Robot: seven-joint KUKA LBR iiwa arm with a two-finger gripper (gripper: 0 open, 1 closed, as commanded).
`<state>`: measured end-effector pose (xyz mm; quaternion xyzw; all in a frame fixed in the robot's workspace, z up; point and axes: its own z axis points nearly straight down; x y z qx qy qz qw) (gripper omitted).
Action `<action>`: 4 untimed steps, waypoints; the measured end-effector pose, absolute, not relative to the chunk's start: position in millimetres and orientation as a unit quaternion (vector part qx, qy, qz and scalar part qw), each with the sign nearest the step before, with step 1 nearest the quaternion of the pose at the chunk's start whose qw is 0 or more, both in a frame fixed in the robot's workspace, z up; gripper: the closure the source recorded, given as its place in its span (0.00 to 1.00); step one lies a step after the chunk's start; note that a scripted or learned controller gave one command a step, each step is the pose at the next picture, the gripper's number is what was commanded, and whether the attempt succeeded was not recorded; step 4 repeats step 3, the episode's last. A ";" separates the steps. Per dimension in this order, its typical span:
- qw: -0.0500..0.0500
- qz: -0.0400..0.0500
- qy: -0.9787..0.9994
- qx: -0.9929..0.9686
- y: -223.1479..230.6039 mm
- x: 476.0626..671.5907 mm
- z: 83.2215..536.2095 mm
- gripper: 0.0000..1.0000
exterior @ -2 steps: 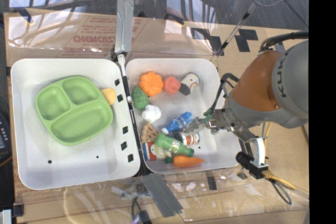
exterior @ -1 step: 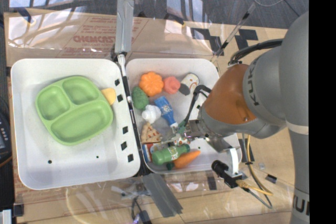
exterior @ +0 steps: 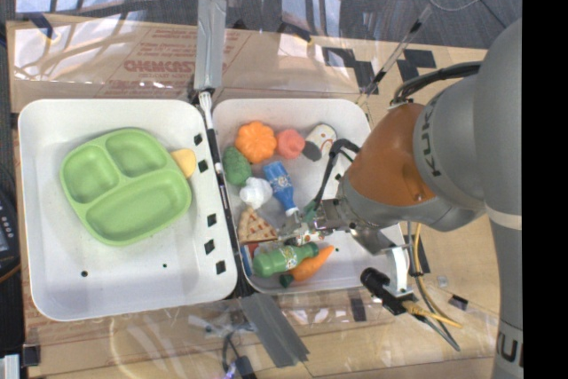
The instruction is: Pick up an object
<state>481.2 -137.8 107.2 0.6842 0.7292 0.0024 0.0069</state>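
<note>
The right bin point(exterior: 355, 115) holds several toy foods. An orange pumpkin point(exterior: 256, 140), a pink piece point(exterior: 290, 143) and a white and black item point(exterior: 319, 138) lie along its far side. A green vegetable point(exterior: 236, 165), a white garlic bulb point(exterior: 256, 191) and a blue bottle point(exterior: 280, 184) sit mid-bin. A pizza slice point(exterior: 254, 228), a green bottle point(exterior: 282, 259) and an orange carrot point(exterior: 314, 263) lie near the front wall. My gripper point(exterior: 302, 232) hangs low over the front of this bin, just above the green bottle and beside the pizza slice.
The left bin point(exterior: 44, 280) holds a green divided plate point(exterior: 124, 184) and a small yellow piece point(exterior: 184, 161) by the divider. The arm's orange band point(exterior: 390, 169) covers the right bin's right side. Cables point(exterior: 426, 302) lie on the bench at the front right.
</note>
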 end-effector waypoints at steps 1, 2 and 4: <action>0.000 0.000 0.741 0.672 -103.7 530.3 283.0 1.00; 0.001 0.000 0.626 0.780 -87.5 524.5 324.1 1.00; -0.002 -0.003 0.640 0.768 -59.7 542.9 272.3 1.00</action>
